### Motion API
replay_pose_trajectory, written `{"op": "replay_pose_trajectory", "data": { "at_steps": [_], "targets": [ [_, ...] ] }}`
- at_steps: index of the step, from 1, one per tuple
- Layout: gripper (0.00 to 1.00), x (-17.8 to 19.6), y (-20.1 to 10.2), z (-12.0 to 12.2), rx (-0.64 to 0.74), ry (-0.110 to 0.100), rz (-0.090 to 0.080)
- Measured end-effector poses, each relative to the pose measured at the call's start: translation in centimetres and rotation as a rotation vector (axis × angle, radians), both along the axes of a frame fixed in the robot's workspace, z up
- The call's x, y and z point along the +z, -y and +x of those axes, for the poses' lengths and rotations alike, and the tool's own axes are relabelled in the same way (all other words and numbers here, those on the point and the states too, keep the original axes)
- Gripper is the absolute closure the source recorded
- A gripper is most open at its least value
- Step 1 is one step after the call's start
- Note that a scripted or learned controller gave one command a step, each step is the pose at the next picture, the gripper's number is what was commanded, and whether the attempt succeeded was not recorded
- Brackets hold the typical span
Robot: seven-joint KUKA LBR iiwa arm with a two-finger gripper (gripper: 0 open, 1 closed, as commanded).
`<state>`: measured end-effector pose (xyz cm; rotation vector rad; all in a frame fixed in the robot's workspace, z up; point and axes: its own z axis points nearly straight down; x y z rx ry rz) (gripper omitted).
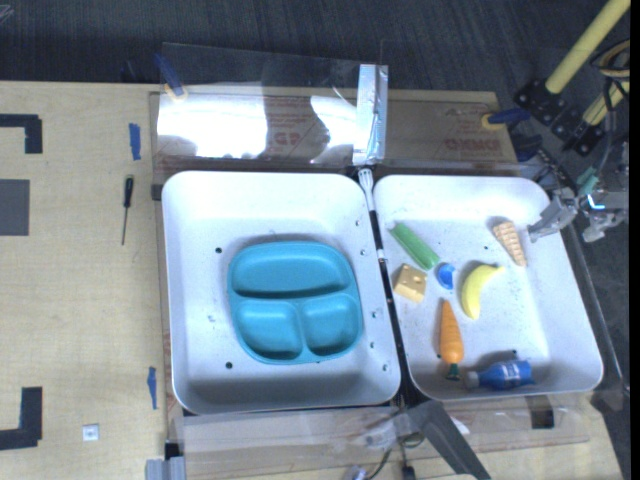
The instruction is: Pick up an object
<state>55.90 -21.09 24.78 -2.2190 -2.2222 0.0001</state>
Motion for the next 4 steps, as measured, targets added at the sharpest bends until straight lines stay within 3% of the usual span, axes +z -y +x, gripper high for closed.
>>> {"op": "replay_pose_trajectory", "data": {
  "at_steps": [1,2,3,4],
  "targets": [
    [0.00,-5.1,-9.0,-8.0,0.052,-0.003,0.002],
    [0.00,-16.0,-10.1,-4.8,0.484,0.009,-0.003],
    [1.00,-14.8,-10.1,-4.6,0.484,0.016,-0.006],
    [1.00,-6.0,-15.9,1.6,0.370,0.010,-0.001]
  ]
}}
